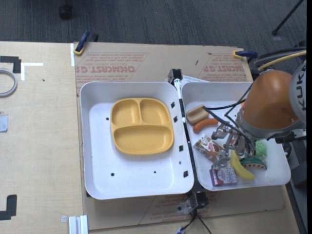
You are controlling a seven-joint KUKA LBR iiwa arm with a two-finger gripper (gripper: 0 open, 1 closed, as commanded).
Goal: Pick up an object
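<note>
Toys are lying jumbled in the right bin [273,179]: a bread roll [196,113], a sausage [205,125], a banana [240,167], a watermelon slice [255,163] and some packets [209,148]. The gripper [228,145] is hanging low over the packets, nothing visibly between its parts, and I cannot tell its state. No object is lifted yet; grasping and raising are remaining. A yellow divided plate [142,126] is sitting in the left bin [97,179].
</note>
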